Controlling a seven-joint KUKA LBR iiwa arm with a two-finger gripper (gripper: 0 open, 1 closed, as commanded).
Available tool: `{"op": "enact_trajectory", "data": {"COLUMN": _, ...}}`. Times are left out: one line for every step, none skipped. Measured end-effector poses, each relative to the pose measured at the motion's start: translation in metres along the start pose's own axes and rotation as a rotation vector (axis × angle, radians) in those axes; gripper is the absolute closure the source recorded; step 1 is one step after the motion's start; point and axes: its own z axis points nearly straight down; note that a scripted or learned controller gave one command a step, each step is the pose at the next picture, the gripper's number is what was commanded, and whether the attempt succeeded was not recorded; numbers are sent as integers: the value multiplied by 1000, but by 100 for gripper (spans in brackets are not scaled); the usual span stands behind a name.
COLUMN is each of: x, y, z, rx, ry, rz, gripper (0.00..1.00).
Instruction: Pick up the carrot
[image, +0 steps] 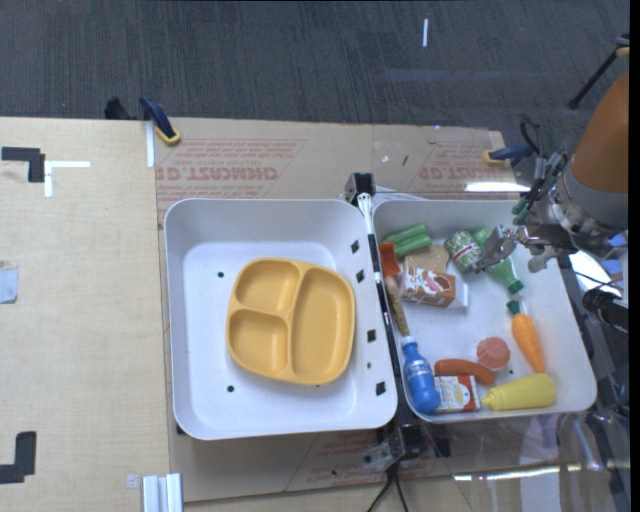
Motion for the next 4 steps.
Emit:
{"op": "enact_trajectory", "data": {"x": -60, "y": -76, "z": 62, "rx": -2, "ry": 0, "rz": -173, "gripper": 0}}
{"op": "enact_trajectory", "data": {"x": -83, "y": -48, "z": 147, "rx": -2, "ry": 1, "rz": -239, "gripper": 0}}
{"op": "enact_trajectory", "data": {"x": -84, "y": -46, "z": 138, "rx": -7, "ry": -2, "rz": -235, "gripper": 100}}
{"op": "enact_trajectory", "data": {"x": -17, "y": -14, "z": 106, "rx": -3, "ry": -1, "rz": -233, "gripper": 100}}
